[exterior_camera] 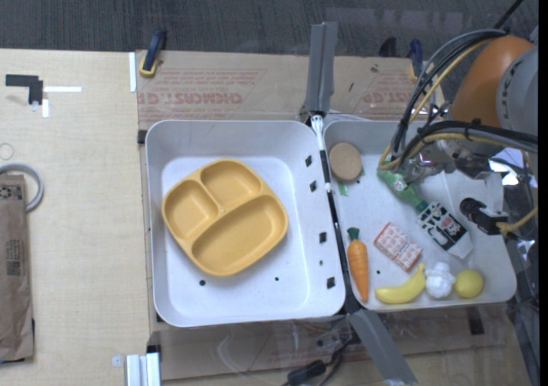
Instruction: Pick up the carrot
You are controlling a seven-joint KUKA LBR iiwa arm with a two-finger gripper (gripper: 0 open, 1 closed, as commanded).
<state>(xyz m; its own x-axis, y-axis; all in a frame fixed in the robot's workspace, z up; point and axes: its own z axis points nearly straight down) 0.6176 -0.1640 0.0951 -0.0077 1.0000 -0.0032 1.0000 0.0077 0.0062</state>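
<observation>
The carrot (357, 263), orange with a green top, lies along the left wall of the right bin (377, 204), near the front. Its tip points toward the front edge. My gripper (421, 167) hangs over the back middle of the right bin, close above a green object (408, 189), well behind and to the right of the carrot. The grey arm with its orange band (488, 76) and looping cables comes in from the upper right. Nothing is seen held.
The right bin also holds a brown round disc (346, 162), a pink packet (398, 246), a banana (401, 288), a white ball (438, 280), a lemon (469, 283) and a black-and-white card (443, 227). A yellow divided plate (224, 216) sits in the left bin (171, 290).
</observation>
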